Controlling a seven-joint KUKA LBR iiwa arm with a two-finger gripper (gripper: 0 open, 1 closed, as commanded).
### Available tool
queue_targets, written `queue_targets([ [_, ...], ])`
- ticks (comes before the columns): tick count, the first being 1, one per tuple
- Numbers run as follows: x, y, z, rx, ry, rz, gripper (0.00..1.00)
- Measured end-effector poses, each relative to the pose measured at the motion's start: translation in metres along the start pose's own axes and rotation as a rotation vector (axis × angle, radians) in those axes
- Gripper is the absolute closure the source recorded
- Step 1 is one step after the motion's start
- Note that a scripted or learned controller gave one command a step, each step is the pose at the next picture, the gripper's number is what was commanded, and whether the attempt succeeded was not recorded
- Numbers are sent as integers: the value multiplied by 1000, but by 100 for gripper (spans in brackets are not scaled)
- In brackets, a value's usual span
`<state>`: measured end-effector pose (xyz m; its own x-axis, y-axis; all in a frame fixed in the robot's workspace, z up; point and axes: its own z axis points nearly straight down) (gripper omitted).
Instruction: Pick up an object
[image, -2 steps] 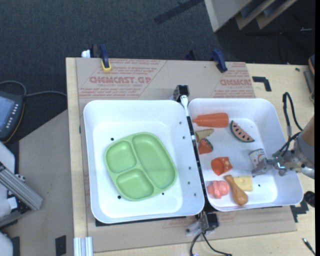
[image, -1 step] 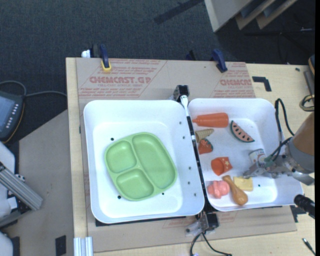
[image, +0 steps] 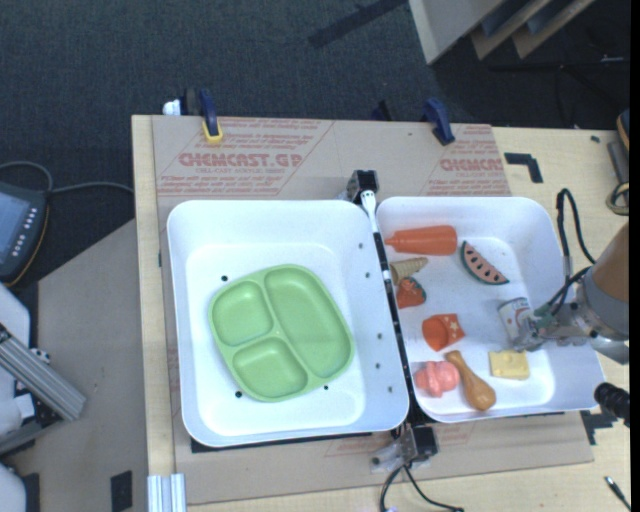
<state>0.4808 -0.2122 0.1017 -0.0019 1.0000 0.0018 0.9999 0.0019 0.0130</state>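
Camera view: claw (image: 517, 322) low in the right bin (image: 535, 215), toward its right side, arm coming in from the right. Can't tell how wide the claw is, and nothing visibly gripped. Nearest pick looks like the cheese (image: 509, 364), just below the claw toward the near rim, squat block with no clear long axis. Red cube (image: 442, 330) lies left of the claw, a bit farther; drumstick (image: 471, 381) beyond it runs diagonally. Melon slice (image: 483, 263) sits above the claw. Judgement: a short shift toward the near rim puts the claw over the cheese.
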Motion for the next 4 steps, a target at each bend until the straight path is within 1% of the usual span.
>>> queue_targets([
  [1,-3,3,-43,8,-5,1,100],
  [2,-6,2,-106,5,-6,1,100],
  [3,-6,3,-124,8,-5,0,100],
  [4,34,42,-113,10,-2,-4,100],
])
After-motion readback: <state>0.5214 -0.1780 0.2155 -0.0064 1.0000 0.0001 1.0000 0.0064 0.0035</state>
